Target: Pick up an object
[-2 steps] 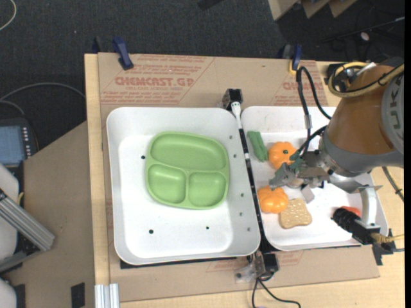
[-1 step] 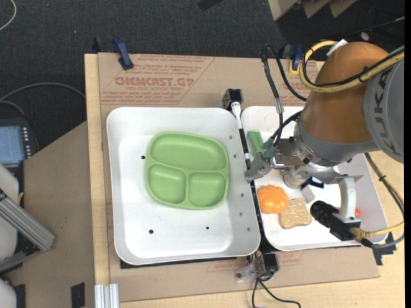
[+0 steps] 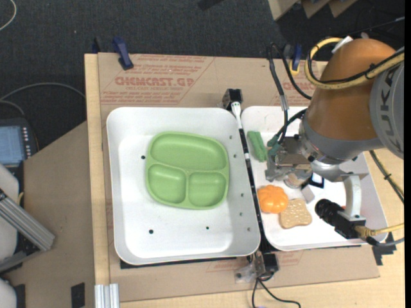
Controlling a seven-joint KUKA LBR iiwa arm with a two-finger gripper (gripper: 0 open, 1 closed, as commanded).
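- I see the arm [image 3: 356, 95] reaching in from the right. It is grey with a big orange band.
- The claw [image 3: 287, 167] hangs over the right bin [image 3: 302, 241], near that bin's middle.
- I cannot tell if the claw is open or closed. The arm blocks too much of it from up here.
- I see nothing held in the claw.
- Three small things lie in the right bin, and any of them could be picked up.
- A green block [image 3: 257, 145] lies near the bin's left wall. It is just to the left of the claw.
- An orange lump [image 3: 273, 199] lies just below the claw in my view. I cannot tell if the claw touches it.
- A tan piece [image 3: 295, 215] that looks like toast lies right beside the orange lump, on its right. The two seem to touch.
- The left bin [image 3: 122, 172] holds a green plate [image 3: 187, 169]. The plate has three parts: one long part on top and two small parts below.
- The green plate lies flat near the middle of its bin, well apart from the claw.
- Both bins sit side by side on a brown board [image 3: 160, 76] with red letters on it.
- A blue clip [image 3: 122, 53] grips the far left edge of the board.
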